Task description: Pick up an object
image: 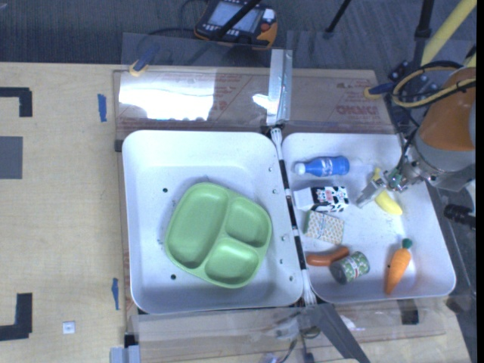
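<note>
The approach step is judged to be in hand. The end effector (pixel 386 181) is seen at the right of the frame, low over the right bin (pixel 442 278), just beside a banana (pixel 389 203). Nothing is seen between its fingers, and how far apart they stand cannot be told. For the next move, the end effector is best centred over the banana, lowered and closed. A carrot (pixel 397 267) lies nearby at lower right.

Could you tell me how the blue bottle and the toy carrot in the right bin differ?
The blue bottle lies sideways near the bin's far side; the toy carrot lies lengthwise near the near right corner. The bottle is blue with a white cap; the carrot is orange with a green top. Both lie in the right bin, untouched by the gripper.
</note>
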Available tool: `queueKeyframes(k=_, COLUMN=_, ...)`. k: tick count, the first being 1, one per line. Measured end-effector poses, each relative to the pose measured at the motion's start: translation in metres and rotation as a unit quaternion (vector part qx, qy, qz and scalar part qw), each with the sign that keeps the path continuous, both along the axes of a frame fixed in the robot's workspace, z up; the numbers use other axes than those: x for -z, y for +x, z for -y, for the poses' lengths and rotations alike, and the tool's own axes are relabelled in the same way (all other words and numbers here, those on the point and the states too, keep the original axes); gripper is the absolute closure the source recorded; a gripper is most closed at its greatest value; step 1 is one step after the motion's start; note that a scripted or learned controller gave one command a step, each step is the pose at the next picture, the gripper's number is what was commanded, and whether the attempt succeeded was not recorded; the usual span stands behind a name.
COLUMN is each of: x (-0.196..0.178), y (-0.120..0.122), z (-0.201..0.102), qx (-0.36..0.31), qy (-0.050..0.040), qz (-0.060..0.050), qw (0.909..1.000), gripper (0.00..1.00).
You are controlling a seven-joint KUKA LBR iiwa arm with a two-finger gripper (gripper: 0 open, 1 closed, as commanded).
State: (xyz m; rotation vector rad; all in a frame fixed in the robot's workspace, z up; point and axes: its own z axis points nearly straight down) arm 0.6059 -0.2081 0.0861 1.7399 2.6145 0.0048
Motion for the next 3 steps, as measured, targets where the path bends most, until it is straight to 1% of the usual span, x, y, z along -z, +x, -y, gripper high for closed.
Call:
queueKeyframes(k=1, x=-0.012, y=0.002, z=0.001, qx=0.001, qy=-0.0010, qz=0.004, qw=1.0000, gripper=1.00)
queueKeyframes(k=2, x=-0.042, y=-0.001, z=-0.058, qx=0.061, qy=-0.0008, qz=0.000, qw=0.9982, gripper=1.00)
queueKeyframes(k=3, x=-0.096, y=0.046, z=-0.080, qx=0.118, qy=-0.0011, qz=0.000, qw=0.9931, gripper=1.00)
